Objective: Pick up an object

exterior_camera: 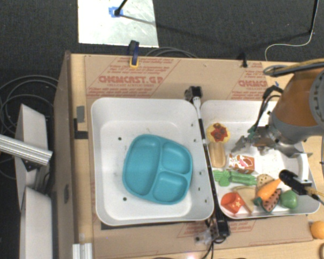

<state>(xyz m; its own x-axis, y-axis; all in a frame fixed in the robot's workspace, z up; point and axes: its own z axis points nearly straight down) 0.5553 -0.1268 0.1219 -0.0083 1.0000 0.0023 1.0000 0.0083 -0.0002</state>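
- Plastic toy food (243,179) fills the near half of the right bin (243,116), so any piece there could serve as the object to pick; none is lifted yet.
- Nearest the divider (204,144) lie a red-and-yellow piece (218,133) and a tan bun-like piece (218,155); a green piece (235,177) stretches away from the divider, with a red piece (232,202) in the near corner beside it.
- Farther from the divider sit a carrot (268,188) and a green ball (289,199), crowded against other bits, likely hard to take singly.
- Gripper (252,140) hangs low over the right bin, just beyond the pile from the divider, its tips pointing toward the toys; I cannot tell whether its jaws are open or closed, and nothing shows between them.
- Across the divider, the left bin (110,117) holds a blue tray (157,168), lying flat and well apart from the gripper, so it seems not the target.
- An orange ball (319,230) rests on the bench, outside the bins.
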